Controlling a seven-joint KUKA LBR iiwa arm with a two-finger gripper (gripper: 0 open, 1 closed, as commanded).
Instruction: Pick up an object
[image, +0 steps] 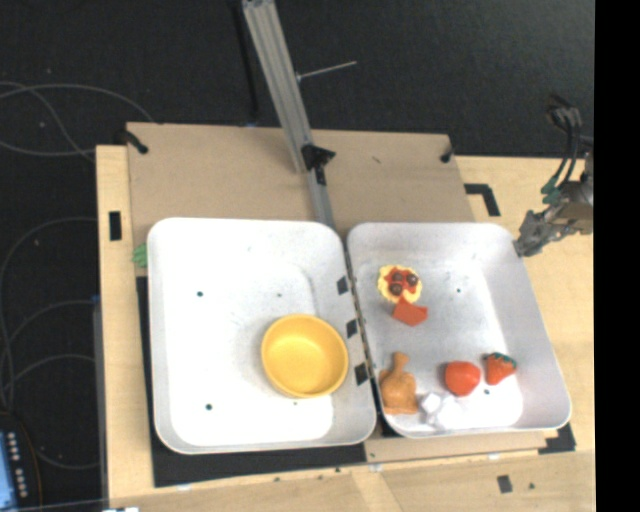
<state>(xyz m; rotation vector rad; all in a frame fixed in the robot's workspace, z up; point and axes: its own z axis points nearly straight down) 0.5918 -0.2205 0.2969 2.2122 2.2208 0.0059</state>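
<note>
Tomato (461, 378) sits at five o'clock in the right bin (520, 300). Gripper (535, 235) hovers at that bin's two o'clock corner, finger state unclear. Advise descending centred, clear of strawberry (499, 368).

Two white bins (250, 240) (470, 240), one yellow bowl (304, 355), six small toy foods (462, 377).
</note>
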